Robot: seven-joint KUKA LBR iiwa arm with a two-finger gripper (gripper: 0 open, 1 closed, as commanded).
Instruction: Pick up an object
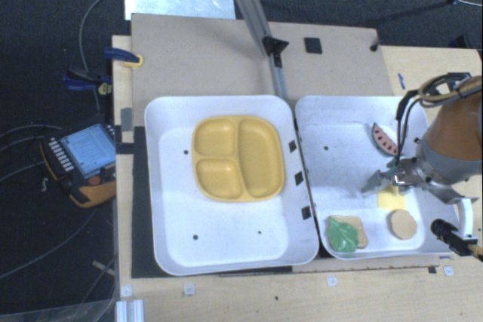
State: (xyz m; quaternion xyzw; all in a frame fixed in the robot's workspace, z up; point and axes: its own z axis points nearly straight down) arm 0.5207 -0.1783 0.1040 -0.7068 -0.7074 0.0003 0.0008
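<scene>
My claw [386,181] hangs over the right bin [332,124], just above the yellow cheese square [390,200]; I cannot tell how wide it is. The cheese looks light, flat and thin, so I would pinch its edges. I count one cheese, one cookie [403,224], one watermelon slice [383,139], one sandwich [346,233], one yellow plate [238,158].

open floor mid right bin [332,162], food crowding its near corner

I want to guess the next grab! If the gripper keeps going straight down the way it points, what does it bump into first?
Probably the yellow square piece, just below the gripper in the right bin. Depth is hard to judge.
</scene>
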